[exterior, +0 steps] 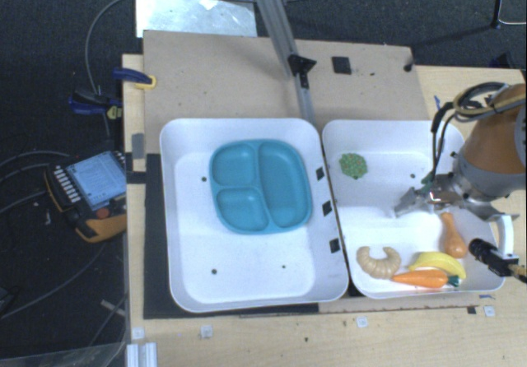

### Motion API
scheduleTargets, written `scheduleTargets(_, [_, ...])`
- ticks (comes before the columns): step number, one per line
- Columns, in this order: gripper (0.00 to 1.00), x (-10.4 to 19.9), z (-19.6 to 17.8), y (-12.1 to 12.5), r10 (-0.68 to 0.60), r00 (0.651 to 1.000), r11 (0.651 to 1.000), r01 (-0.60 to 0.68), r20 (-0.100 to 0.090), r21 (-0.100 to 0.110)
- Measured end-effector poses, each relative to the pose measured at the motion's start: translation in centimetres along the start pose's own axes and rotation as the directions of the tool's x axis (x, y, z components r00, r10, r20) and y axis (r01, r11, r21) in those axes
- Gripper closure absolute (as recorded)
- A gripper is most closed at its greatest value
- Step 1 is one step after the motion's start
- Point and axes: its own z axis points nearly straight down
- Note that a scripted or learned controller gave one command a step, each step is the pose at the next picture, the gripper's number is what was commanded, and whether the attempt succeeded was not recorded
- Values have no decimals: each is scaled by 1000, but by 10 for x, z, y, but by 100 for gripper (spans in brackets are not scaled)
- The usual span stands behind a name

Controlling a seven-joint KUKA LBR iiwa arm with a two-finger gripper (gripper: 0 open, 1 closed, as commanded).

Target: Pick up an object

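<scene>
Toy food, a croissant (378,261), carrot (420,278) and banana (439,262), lies in my right bin's (370,192) near corner, just below my gripper (430,199); I cannot tell its state.

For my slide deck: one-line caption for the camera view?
Pincer over right bin near croissant, carrot; blue plate left.

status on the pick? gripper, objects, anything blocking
Gripper low in right bin, nothing seen between fingers. Croissant, banana, carrot clustered at near wall; broccoli alone, far corner. Blue plate in left bin, nothing blocking.
</scene>
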Motion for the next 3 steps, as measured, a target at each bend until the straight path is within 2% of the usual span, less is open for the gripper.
scheduleTargets(1, [0, -1, 10, 2, 2, 1000, 1000, -2, 2, -5])
scheduleTargets(2, [100, -1, -2, 4, 1, 1000, 1000, 0, 4, -12])
scheduleTargets(3, [100, -12, -57, 3, 4, 1000, 1000, -4, 3, -7])
